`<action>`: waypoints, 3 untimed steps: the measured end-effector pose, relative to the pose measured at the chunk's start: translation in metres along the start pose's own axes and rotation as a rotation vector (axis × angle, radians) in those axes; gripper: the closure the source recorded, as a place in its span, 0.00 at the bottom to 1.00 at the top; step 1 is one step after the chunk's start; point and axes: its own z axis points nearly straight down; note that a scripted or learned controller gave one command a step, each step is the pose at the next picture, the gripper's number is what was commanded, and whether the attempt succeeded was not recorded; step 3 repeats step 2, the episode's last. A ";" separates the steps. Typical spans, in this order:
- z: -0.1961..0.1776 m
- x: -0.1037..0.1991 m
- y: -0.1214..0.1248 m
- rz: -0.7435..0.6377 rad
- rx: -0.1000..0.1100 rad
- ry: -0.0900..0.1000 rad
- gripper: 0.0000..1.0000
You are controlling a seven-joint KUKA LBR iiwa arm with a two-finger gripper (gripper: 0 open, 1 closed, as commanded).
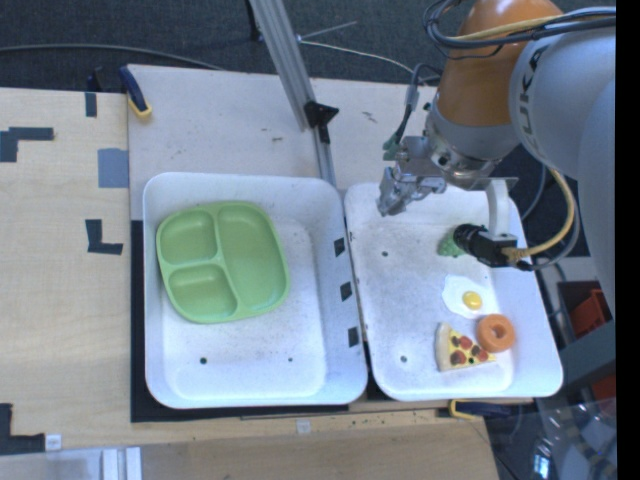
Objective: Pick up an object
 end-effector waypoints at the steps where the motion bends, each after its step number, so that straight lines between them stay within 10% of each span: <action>1: 0.013 0.048 0.009 0.000 -0.001 0.000 1.00; 3: 0.030 0.088 0.035 0.001 -0.001 -0.001 1.00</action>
